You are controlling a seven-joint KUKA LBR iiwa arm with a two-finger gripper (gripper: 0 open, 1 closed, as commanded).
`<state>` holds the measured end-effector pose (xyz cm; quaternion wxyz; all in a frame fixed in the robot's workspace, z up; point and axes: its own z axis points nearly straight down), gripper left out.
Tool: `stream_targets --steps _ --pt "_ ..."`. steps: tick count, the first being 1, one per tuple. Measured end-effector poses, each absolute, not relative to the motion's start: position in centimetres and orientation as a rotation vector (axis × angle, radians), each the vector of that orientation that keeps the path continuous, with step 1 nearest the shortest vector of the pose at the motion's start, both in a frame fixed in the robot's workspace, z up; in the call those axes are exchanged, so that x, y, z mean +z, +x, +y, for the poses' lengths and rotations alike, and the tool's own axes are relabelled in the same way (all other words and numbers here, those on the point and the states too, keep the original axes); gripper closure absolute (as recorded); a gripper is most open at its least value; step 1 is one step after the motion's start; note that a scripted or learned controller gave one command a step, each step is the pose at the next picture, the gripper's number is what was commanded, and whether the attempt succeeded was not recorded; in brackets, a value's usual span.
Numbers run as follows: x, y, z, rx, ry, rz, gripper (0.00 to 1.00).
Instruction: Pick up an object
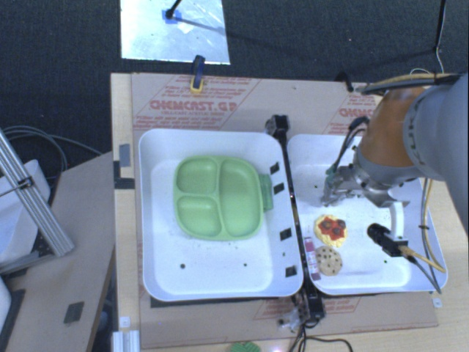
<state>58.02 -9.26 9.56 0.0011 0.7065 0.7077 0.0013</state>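
Observation:
The right bin [311, 160] holds a yellow toy pizza slice with red toppings [331, 229] and, nearer the front, a tan cookie with dark chips [329, 261]. My gripper [332, 191] hangs low in this bin, its tip just behind the pizza slice and a little to its left. Nothing is visible between its fingers. The grey arm with its orange band [392, 127] comes in from the right above the bin.
The left bin [157, 270] holds a green divided plate [218, 198]. A black divider strip [287, 204] runs between the two bins. A clamp [198, 75] sits on the board behind the bins.

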Motion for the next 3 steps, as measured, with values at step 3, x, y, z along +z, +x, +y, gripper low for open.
stream_targets --steps 3 --pt "8.6 67.0 -14.7 0.005 2.217 2.217 0.00"
